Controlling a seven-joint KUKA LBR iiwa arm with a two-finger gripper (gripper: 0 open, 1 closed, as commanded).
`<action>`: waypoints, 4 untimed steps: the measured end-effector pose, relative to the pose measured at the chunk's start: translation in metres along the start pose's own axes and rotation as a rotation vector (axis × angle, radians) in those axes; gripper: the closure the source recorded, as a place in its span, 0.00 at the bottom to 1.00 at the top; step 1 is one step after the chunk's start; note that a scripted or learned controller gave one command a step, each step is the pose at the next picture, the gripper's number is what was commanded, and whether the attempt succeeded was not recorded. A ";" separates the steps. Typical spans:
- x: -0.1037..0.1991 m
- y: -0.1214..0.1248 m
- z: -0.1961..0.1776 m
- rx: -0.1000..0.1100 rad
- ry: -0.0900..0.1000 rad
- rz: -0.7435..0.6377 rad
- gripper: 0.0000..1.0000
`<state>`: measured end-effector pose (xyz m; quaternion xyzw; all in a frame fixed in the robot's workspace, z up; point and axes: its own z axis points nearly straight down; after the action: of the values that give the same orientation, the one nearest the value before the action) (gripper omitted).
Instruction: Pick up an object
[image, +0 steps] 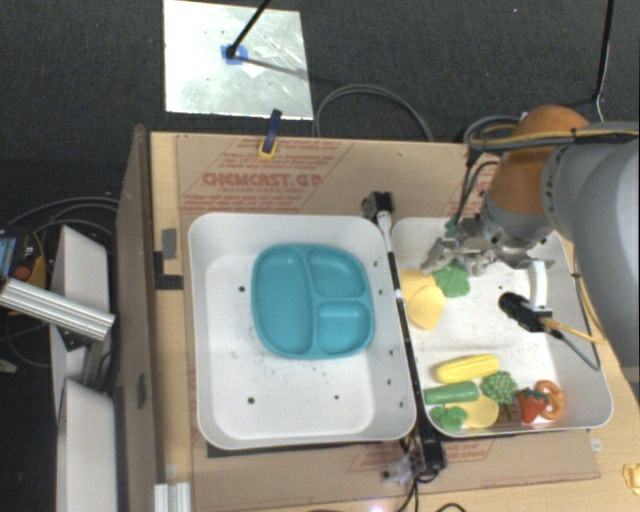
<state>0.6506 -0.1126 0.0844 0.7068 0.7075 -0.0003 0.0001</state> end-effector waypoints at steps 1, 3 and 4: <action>-0.015 -0.002 -0.014 -0.003 0.000 0.000 0.00; -0.042 0.019 -0.001 -0.005 0.000 0.000 0.00; 0.020 0.009 0.000 -0.001 0.002 -0.008 0.00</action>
<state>0.6594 -0.0929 0.0847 0.7040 0.7102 0.0009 -0.0002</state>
